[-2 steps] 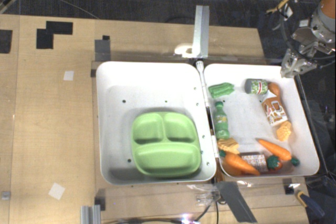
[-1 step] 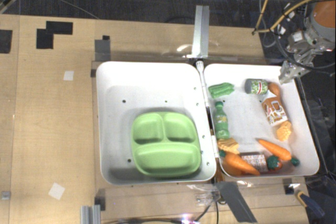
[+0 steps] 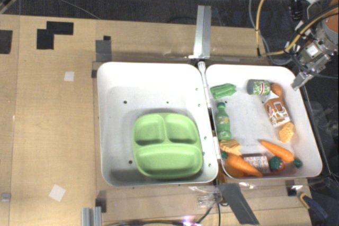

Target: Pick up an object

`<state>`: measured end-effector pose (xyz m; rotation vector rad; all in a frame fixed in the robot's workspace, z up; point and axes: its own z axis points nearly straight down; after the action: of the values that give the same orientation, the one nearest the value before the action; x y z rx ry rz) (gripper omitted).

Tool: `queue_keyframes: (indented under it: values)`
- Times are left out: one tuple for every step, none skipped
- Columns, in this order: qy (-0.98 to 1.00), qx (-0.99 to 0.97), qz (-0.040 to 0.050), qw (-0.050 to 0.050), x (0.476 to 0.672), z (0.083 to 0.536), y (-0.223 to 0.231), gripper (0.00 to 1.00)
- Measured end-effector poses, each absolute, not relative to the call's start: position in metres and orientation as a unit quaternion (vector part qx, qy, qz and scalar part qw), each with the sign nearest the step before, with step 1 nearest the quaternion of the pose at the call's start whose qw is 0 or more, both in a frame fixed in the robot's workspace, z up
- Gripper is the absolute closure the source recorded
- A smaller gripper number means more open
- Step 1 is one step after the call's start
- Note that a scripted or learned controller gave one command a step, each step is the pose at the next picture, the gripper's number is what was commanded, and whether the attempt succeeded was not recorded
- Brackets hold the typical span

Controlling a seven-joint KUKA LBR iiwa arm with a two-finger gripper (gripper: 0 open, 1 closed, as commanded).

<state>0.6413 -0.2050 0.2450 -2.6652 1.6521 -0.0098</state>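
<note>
The right bin (image 3: 241, 69) holds several toy foods. There is a green pickle (image 3: 222, 90), a green bottle (image 3: 223, 122), a small can (image 3: 258, 87) and a brown snack packet (image 3: 276, 110). Nearer the front lie a yellow cracker (image 3: 286, 132), two carrots (image 3: 277, 150) (image 3: 241, 164) and a dark bar (image 3: 256, 157). My gripper (image 3: 301, 79) hangs over the bin's far right corner, just right of the can and the packet. Nothing shows in its grasp.
The left bin (image 3: 108, 114) bears a green divided plate (image 3: 167, 145). A metal post (image 3: 202, 34) stands behind the divider between the bins. Yellow and black cables (image 3: 265, 2) loop above the arm at the upper right.
</note>
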Motion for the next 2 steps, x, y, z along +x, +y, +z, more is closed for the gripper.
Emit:
queue_keyframes:
  values:
    - [0.528, -0.849, -0.0055, 0.006, 0.643, 0.258, -0.203, 1.0]
    - [0.529, -0.848, -0.0079, 0.009, 0.645, 0.271, -0.201, 1.0]
